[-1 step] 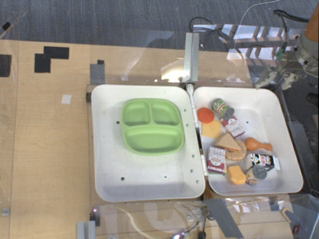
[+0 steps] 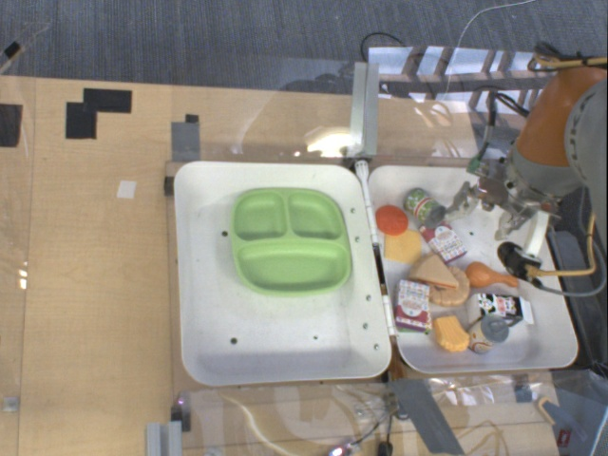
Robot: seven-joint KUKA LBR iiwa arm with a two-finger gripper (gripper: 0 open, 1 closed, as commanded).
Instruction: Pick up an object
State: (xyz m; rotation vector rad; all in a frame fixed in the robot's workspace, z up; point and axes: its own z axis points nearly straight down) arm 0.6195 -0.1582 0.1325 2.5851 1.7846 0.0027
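Note:
My gripper [image 2: 486,213] hangs over the back of the right bin [image 2: 560,350], reaching in from the right under the orange-banded wrist. Its fingers stand spread and open with nothing between them, above bare white floor. To its left lie a green can [image 2: 419,203] and a red round piece [image 2: 390,219]. Nearer the front are a small carton [image 2: 446,243], a yellow block [image 2: 403,246], a bread slice [image 2: 439,277] and an orange piece [image 2: 486,275].
The left bin [image 2: 204,350] bears a green divided plate [image 2: 290,240]. At the right bin's front lie a red-and-white carton [image 2: 413,304], a yellow wedge [image 2: 451,333], a black-and-white packet [image 2: 500,306] and a grey round piece [image 2: 493,329]. A cable [image 2: 556,274] loops along the right.

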